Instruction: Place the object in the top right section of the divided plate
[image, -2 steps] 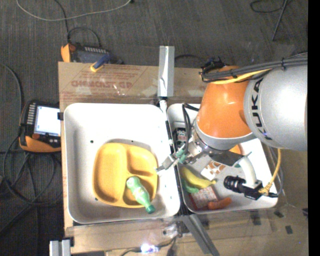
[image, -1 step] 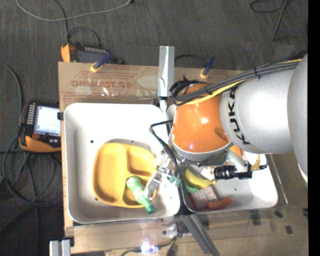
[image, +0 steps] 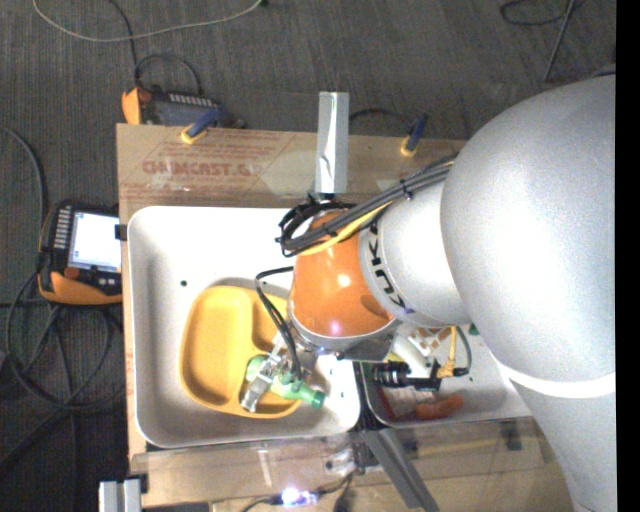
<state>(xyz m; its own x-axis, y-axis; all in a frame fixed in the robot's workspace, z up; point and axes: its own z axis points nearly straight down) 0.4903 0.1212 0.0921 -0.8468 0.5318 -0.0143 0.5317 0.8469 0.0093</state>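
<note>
The gripper (image: 262, 385) hangs low over the yellow divided plate's (image: 212, 340) lower right edge, and I cannot tell if it is apart or together. A green object (image: 304, 395) lies just beside it at that plate's rim. The orange-banded wrist (image: 335, 290) slants above the plate's right side.

plate (image: 215, 340) is plain yellow, no print. left bin (image: 150, 300) white w/ one dark speck. arm (image: 530, 230) pale grey, orange band (image: 335, 295), black cables (image: 300, 222). gripper (image: 262, 385) silvery; small green thing (image: 305, 395) by it. right bin (image: 490, 395) white, w/ a red-orange item (image: 440, 408). cardboard (image: 200, 165) brown, faded red lettering. clamps (image: 200, 125) blue. floor (image: 60, 100) dark grey.
</note>
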